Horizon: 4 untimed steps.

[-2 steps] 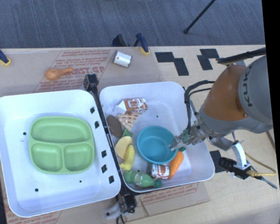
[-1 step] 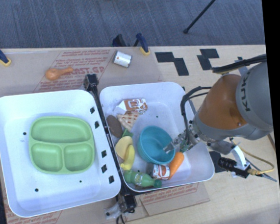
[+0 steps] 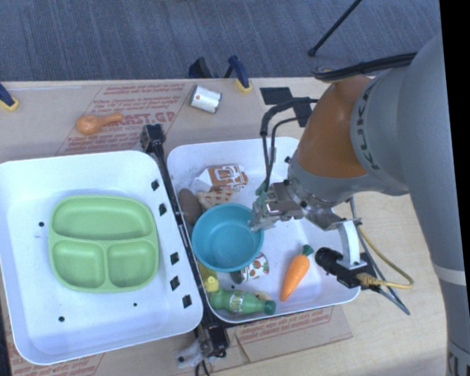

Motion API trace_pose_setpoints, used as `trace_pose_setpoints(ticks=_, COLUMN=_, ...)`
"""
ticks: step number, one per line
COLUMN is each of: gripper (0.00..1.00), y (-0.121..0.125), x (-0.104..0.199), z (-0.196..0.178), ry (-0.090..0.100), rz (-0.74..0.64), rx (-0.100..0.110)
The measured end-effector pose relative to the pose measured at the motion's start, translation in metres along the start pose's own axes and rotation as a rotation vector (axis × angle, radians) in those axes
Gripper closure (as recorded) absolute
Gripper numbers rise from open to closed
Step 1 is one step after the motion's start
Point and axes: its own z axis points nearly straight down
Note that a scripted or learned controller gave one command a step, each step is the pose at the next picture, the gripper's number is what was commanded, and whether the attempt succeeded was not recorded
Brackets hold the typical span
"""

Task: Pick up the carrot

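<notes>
End effector (image 3: pixel 264 213) beside blue bowl (image 3: pixel 226 238)

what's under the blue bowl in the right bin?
The blue bowl overlaps a strawberry-print cup and a yellow item at its near rim, and brown food behind. Whatever lies under its middle is covered. The carrot lies apart.

Carrot (image 3: pixel 294 276) right of bowl (image 3: pixel 225 238)

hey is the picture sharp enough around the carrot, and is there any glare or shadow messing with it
In the camera view, the small orange carrot with a green top reads clearly, its edges slightly soft like the whole frame; the shallow white right bin around it is bright but not blown out; the grey arm with an orange band casts only a faint shadow, short of the carrot; no glare on it.
</notes>
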Motion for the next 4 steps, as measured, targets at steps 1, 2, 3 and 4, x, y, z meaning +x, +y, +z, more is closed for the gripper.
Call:
trace_pose_setpoints(ticks=1, gripper=0.00, y=-0.002, x=0.002, z=0.003, ry=0.005, rz=-0.001, rx=0.007)
trace_pose_setpoints(ticks=2, gripper=0.00, y=-0.043, x=-0.049, z=0.061, ry=0.009, rz=-0.168, rx=0.008)
trace_pose_setpoints(ticks=3, gripper=0.00, y=-0.038, x=-0.078, z=0.087, ry=0.007, rz=-0.297, rx=-0.010)
trace_pose_setpoints(ticks=4, gripper=1.00, y=-0.031, x=-0.078, z=0.073, ry=-0.002, rz=-0.303, rx=-0.029)
